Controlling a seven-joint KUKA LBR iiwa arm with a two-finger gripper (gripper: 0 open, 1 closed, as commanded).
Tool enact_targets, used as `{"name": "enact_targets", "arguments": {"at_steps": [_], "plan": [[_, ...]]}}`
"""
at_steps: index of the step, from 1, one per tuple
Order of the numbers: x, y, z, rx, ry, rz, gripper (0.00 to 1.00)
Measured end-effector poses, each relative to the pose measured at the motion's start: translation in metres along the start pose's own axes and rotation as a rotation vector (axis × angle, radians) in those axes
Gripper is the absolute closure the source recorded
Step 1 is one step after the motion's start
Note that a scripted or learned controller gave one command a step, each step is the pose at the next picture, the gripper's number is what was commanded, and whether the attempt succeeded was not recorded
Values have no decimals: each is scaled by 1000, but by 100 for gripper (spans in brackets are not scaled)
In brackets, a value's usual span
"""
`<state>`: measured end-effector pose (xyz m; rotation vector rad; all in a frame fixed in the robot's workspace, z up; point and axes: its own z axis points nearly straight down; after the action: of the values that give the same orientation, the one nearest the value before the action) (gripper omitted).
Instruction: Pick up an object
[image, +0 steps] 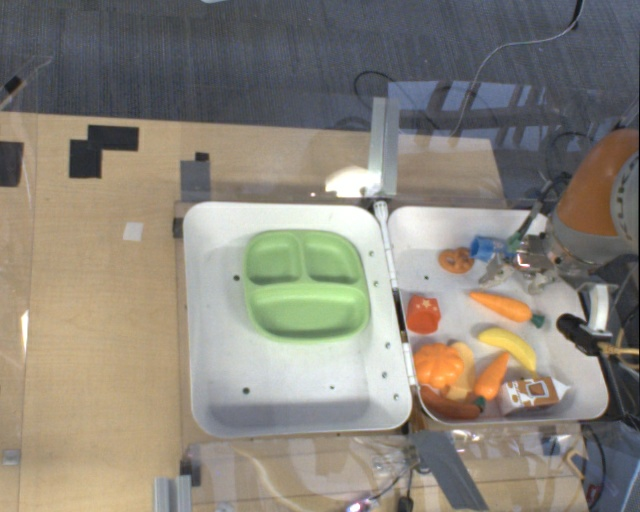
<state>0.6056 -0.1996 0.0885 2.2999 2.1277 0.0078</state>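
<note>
My gripper (515, 274) hangs over the back right part of the right bin (597, 400), just above an orange carrot (503, 306) with a green tip. Its two grey fingers stand spread and open, with nothing between them. A small blue block (484, 246) lies just left of the fingers, and a brown cookie (455, 261) lies further left. Nearer the front lie a yellow banana (508, 346), a red block (423, 314), an orange pepper (440, 364), a second carrot (490, 375), a dark red sausage (452, 406) and a brown carton (528, 393).
The left bin (215, 400) holds a green divided plate (304, 283). A raised metal divider (395, 300) separates the two bins. The grey arm with its orange band (600, 190) enters from the right, over the right bin's far corner.
</note>
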Motion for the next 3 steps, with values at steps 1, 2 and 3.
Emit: {"name": "enact_targets", "arguments": {"at_steps": [1, 2, 3], "plan": [[14, -24, -1, -4, 1, -376, 0], [8, -12, -27, 1, 2, -450, 0], [-7, -20, -1, -3, 1, -456, 0]]}}
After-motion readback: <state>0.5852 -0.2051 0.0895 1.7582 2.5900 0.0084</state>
